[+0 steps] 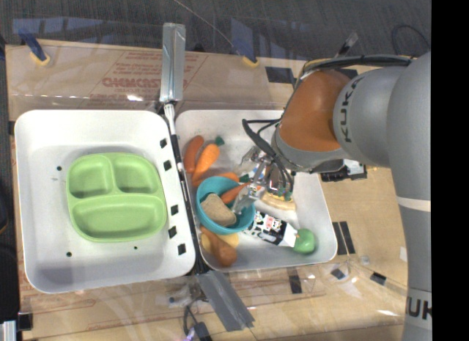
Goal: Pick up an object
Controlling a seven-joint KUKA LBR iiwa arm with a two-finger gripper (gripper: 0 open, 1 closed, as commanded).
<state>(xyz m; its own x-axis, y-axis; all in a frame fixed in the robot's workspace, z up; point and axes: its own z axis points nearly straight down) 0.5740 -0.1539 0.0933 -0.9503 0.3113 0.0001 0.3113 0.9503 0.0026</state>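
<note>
Two white bins sit side by side on the bench. From the overhead camera, the left bin [37,185] holds a green divided plate [115,196]. The right bin [322,218] is crowded: orange carrots [201,155] near its left wall, a blue bowl [220,204] with a brownish piece inside, a black-and-white bottle [270,227] with a green cap lying at the front. The gripper [258,183] hangs low over the bowl's right rim, among the objects; whether it is parted or grasping anything cannot be told.
</note>
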